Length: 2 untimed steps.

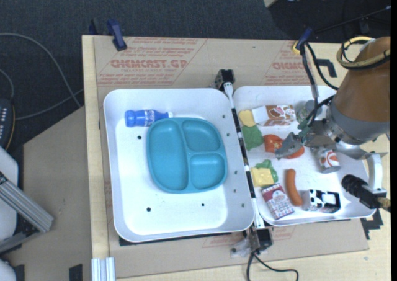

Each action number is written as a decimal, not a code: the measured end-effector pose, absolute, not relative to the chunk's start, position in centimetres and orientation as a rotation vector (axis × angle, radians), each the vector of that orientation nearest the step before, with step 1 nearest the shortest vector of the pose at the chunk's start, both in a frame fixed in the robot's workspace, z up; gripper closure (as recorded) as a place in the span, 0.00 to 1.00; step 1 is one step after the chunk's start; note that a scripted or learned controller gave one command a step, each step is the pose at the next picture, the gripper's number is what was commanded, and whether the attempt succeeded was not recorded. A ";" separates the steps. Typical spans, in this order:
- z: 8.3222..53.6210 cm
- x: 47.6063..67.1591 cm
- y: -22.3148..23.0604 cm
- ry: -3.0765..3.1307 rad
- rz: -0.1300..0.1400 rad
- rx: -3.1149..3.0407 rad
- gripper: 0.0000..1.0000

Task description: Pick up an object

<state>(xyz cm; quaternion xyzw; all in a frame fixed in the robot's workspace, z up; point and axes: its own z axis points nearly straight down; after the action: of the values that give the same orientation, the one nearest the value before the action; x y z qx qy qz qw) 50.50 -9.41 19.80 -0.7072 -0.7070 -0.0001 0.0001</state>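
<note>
Tomato [273,143] lies mid right bin [356,95], beside the green block [253,136]. The gripper [291,146] hangs just at its right; whether the jaws are open I cannot tell. Best to descend straight, centred, clear of neighbours.

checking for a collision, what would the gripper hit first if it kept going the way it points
The gripper points left and down into the right bin. First in line looks like the red tomato-like toy just beside its tip, though depth from this slanted view is unclear.
</note>
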 end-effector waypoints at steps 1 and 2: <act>8.4 55.2 -11.3 -2.221 0.000 -2.222 0.00; 8.2 59.8 -11.4 -2.198 0.026 -2.211 0.00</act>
<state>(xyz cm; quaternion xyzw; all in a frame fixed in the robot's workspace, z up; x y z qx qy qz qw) 59.81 -11.40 8.21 -0.7091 -0.7050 0.0083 0.0120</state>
